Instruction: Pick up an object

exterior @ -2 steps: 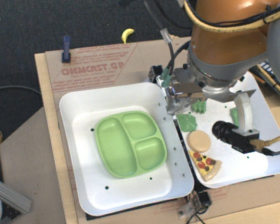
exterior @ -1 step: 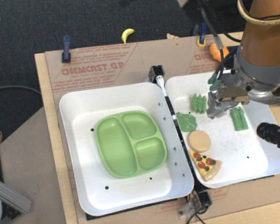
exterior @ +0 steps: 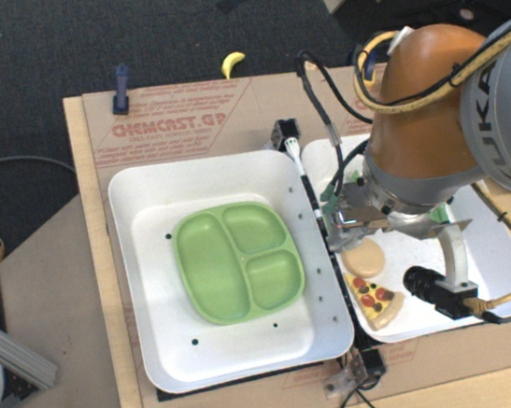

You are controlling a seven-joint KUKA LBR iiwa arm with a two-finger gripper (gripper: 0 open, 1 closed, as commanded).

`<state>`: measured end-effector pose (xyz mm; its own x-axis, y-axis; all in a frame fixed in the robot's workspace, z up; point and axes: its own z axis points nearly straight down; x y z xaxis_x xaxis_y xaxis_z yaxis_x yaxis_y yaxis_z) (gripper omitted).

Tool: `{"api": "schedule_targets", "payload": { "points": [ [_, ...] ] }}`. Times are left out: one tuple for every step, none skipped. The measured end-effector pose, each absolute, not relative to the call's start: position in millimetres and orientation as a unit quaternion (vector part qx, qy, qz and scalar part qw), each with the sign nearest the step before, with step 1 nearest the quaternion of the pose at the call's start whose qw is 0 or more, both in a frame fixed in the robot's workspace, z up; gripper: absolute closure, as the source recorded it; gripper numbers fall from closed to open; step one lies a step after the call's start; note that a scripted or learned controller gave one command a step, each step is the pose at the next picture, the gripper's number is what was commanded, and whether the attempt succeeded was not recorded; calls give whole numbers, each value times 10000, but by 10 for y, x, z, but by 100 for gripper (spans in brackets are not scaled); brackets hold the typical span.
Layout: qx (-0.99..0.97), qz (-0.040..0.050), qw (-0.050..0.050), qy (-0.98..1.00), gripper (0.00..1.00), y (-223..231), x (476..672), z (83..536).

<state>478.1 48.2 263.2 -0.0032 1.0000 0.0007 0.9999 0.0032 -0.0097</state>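
In the left bin point(exterior: 145, 289) lies a green divided plate point(exterior: 238, 262). The right bin point(exterior: 509, 262) holds a round tan disc point(exterior: 367, 258) near its left wall and a toy pizza slice point(exterior: 378, 302) just in front of the disc. A small green thing point(exterior: 441, 214) peeks out from under the arm. My gripper point(exterior: 343, 222) hangs low over the right bin's left side, just behind the tan disc and close to the wall between the bins. The orange and grey wrist hides much of that bin.
On the cardboard behind the bins, outside them, lie a yellow banana-shaped piece point(exterior: 233, 62) and a blue clip point(exterior: 120, 90). A black clamp point(exterior: 284, 134) sits at the far end of the divide between the bins.
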Motion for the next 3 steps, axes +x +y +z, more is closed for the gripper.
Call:
{"api": "schedule_targets", "payload": {
  "points": [
    [-7046, -21, -13, -7096, 100, 1201, 4794, 2917],
    [-7086, -70, -56, -7055, 100, 639, 4806, 4256],
    [-7055, 49, 39, -7087, 100, 1256, 4855, 2778]
  ]
}}
